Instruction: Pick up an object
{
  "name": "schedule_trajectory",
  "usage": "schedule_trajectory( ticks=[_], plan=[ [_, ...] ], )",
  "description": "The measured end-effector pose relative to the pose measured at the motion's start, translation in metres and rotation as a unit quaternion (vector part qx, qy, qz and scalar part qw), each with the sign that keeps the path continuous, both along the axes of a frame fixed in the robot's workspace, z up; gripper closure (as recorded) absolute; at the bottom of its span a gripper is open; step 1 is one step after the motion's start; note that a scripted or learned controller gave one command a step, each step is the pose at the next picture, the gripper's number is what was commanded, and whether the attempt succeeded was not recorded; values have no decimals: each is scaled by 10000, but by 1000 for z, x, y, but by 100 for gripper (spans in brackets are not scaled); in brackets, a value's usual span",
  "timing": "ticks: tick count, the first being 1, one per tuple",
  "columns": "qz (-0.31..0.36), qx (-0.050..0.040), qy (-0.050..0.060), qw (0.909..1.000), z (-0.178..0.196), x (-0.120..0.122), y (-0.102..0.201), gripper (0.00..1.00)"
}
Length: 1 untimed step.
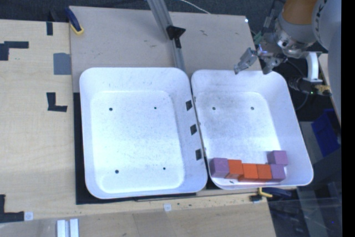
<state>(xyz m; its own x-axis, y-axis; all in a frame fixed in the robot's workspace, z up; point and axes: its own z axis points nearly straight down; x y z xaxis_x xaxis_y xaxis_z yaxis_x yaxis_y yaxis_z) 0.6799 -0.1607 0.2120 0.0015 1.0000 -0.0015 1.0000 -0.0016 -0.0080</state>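
- Two shallow white bins sit side by side on the table: the left bin and the right bin.
- A cluster of blocks lies along the near wall of the right bin: a purple block at the left end, orange blocks in the middle, and purple blocks stacked at the right end, all touching.
- The gripper hangs over the far rim of the right bin, well apart from the blocks.
- Its fingers are apart, with nothing between them.
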Motion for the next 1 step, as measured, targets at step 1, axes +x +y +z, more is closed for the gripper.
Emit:
schedule_trajectory(
  ticks=[1],
  plan=[
    [7, 16, 2, 10000, -30, -80, 34, 0]
  ],
)
